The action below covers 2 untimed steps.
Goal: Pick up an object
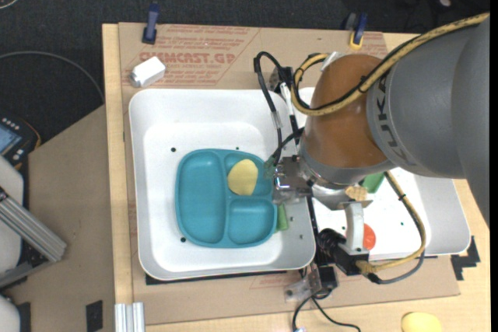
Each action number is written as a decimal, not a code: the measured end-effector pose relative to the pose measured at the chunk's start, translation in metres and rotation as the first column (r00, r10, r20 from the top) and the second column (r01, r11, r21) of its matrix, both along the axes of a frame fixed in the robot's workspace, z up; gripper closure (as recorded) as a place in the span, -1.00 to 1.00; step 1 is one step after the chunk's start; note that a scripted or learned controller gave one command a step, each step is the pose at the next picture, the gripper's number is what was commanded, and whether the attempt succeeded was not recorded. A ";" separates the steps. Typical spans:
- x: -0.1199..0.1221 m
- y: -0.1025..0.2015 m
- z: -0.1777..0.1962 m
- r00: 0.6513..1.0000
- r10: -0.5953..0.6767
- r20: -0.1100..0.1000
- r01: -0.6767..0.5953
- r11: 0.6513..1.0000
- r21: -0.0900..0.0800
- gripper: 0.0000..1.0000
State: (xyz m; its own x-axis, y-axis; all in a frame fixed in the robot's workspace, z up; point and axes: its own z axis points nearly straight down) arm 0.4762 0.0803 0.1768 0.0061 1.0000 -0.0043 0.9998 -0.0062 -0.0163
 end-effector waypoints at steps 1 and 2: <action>0.005 0.008 0.132 1.000 0.009 0.030 -0.009 1.000 0.007 1.00; 0.004 0.007 0.135 1.000 0.007 0.018 -0.007 1.000 0.005 1.00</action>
